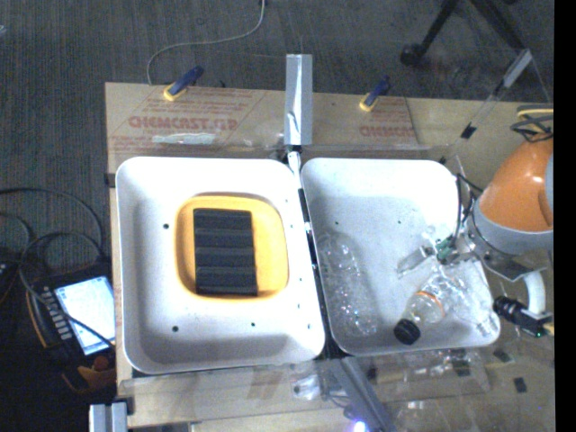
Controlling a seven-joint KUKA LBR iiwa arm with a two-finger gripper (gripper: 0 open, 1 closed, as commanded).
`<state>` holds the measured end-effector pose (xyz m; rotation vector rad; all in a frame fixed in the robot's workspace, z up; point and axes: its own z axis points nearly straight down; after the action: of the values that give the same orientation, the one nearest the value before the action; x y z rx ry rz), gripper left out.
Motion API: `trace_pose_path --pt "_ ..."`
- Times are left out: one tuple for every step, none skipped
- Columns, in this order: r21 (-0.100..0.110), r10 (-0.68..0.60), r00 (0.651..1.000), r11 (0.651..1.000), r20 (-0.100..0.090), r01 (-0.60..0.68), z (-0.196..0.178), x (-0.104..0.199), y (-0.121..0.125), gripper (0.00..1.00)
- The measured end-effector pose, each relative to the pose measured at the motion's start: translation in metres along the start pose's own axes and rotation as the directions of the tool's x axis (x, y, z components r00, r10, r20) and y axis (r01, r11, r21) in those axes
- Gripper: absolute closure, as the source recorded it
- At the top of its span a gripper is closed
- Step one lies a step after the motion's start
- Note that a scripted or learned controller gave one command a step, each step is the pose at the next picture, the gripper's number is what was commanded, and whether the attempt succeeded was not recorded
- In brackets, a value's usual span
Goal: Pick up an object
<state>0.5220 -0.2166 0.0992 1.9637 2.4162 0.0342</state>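
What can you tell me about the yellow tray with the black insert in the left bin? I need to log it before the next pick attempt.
The yellow tray is a rounded rectangle of smooth, plastic-looking material, lying flat near the middle of the left bin. Its hollow holds a black ribbed block with four raised bars across it, set slightly right of centre, so more yellow rim shows on the left. It rests on the bin floor, apart from the walls. Nothing else touches it.
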Motion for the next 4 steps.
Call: trace_pose_path --pt "0.031 -0.174 0.985 0.984 -0.015 0.175 -0.042 0.036 0.017 0.00" --pt "0.003 -0.196 0.981 0.981 0.006 0.196 0.000 0.058 -0.015 0.00" --pt "0.012 -0.204 0.979 0.979 -0.001 0.204 0.005 0.034 -0.010 0.00" --pt "0.025 0.111 0.994 0.994 -0.016 -0.110 0.006 0.000 0.017 0.00"
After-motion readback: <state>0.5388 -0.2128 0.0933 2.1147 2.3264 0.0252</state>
